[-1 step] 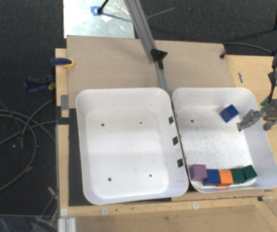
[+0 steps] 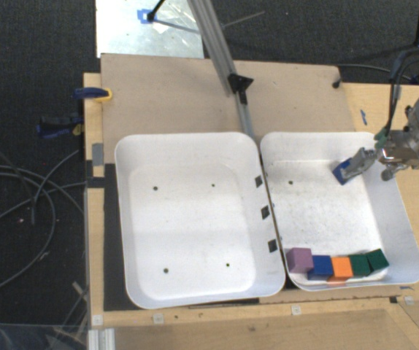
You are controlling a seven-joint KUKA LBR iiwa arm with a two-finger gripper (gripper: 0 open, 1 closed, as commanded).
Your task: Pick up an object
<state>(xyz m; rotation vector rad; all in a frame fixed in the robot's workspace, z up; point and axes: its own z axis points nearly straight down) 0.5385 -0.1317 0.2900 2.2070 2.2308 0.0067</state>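
My gripper (image 2: 350,168) reaches in from the right over the upper right part of the right bin (image 2: 396,217). A small blue block (image 2: 343,172) sits between its grey fingers, held above the bin floor. Along the front wall of the same bin lies a row of several blocks: a purple block (image 2: 299,258), a blue one (image 2: 321,267), an orange one (image 2: 341,267) and green ones (image 2: 368,262).
The left bin (image 2: 187,217) stands next to the right one, joined by black clips (image 2: 266,211). A grey metal pole (image 2: 217,42) slants across the back of the bench. Cables hang near the arm at the right.
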